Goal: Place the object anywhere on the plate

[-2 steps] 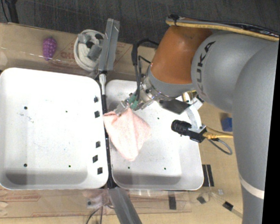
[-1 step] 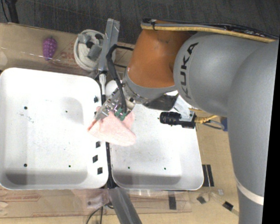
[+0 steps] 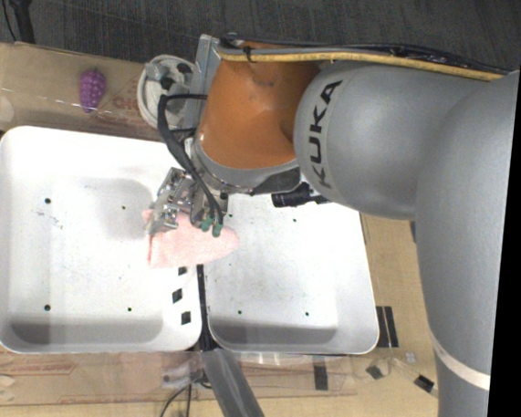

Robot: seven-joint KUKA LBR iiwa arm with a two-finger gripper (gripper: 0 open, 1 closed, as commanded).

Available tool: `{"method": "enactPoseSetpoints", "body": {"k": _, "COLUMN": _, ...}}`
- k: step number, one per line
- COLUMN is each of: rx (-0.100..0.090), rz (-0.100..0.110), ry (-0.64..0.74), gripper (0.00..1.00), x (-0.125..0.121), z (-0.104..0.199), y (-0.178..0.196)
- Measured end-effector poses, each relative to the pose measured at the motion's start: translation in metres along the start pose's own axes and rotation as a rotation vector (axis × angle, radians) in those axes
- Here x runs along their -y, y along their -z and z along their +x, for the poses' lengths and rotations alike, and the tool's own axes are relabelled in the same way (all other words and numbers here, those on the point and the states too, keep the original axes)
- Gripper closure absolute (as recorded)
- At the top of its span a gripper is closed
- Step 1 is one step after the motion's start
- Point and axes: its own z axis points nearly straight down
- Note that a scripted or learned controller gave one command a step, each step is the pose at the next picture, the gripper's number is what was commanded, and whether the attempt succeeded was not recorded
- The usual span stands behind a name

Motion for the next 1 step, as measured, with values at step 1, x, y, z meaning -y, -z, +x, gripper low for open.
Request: {"method": "enactPoseSetpoints", "body": {"k": 1, "rx": 0.004, "rz": -0.002, "ry": 0.186, "gripper": 1.00, "x": -0.0411, "z": 0.0224, "y": 0.0159}}
